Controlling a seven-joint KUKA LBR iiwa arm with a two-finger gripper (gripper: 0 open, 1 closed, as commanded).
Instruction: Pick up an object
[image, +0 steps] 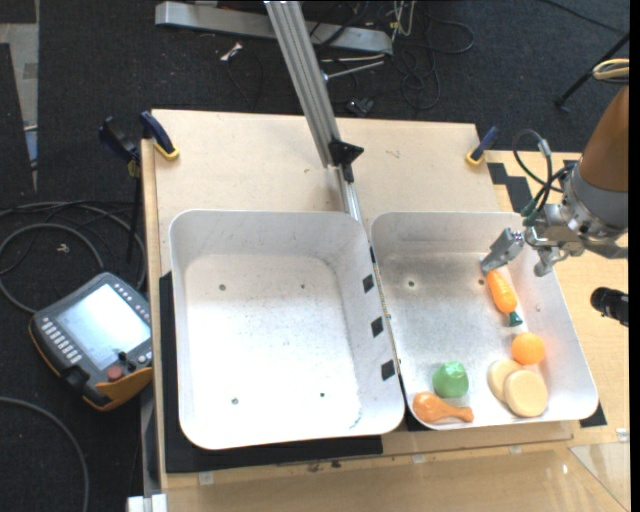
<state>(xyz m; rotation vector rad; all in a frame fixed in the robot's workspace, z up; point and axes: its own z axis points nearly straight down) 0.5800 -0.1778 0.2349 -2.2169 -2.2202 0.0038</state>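
The worktop (260, 170) fills the middle of the frame, bearing two white bins with no readable writing. The left bin (200, 240) sits centre-left; the right bin (430, 240) sits centre-right. The hand (522, 255), at right of centre, has its fingers apart with nothing between them. Just below it lies a carrot (502, 292). Toward the lower right sit a beige bun (520, 389), orange ball (527, 348), green ball (451, 378) and small orange gourd (440, 407)
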